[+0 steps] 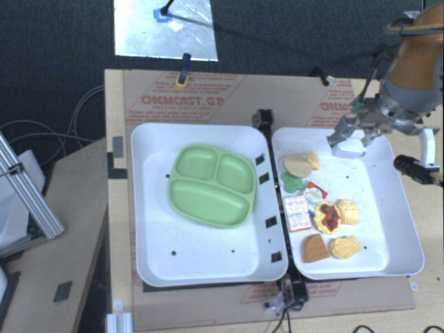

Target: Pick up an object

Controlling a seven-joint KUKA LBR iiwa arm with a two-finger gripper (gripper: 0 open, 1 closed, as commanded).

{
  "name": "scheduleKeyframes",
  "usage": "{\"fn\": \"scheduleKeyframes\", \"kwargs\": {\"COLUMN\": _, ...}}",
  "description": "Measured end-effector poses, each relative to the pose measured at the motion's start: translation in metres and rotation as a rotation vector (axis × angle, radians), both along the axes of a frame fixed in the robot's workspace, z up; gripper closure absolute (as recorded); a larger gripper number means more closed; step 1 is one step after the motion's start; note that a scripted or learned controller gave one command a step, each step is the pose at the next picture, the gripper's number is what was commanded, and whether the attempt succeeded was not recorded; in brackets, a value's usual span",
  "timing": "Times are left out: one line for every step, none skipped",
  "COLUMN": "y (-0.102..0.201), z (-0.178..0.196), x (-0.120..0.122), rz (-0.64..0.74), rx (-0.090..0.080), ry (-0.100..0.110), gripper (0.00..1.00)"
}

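The right white bin holds several toy foods: a tan bread slice, a green leafy piece, a red and white packet, a pizza-like piece with red topping, a brown toast and a yellow ridged piece. My gripper hangs over the bin's far right corner, up and right of the food pile. Its two fingers stand apart, open, with nothing between them.
The left white bin bears a green divided plate. A black divider with clips runs between the bins. A shiny metal sheet lies beyond the bench. An aluminium frame stands at the far left.
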State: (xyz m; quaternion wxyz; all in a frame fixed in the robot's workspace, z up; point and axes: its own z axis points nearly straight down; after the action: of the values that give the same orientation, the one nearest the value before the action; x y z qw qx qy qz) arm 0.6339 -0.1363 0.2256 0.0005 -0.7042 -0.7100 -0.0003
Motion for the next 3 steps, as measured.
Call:
{"fn": "scheduleKeyframes", "kwargs": {"y": 0.018, "z": 0.002, "x": -0.041, "rz": -0.007, "rx": -0.001, "ry": 0.001, "gripper": 1.0}}
{"fn": "scheduleKeyframes", "kwargs": {"y": 0.053, "z": -0.009, "x": -0.083, "rz": -0.002, "rx": 0.001, "ry": 0.002, "gripper": 1.0}}
{"fn": "scheduleKeyframes", "kwargs": {"y": 0.084, "z": -0.011, "x": -0.12, "rz": -0.002, "rx": 0.001, "ry": 0.002, "gripper": 1.0}}
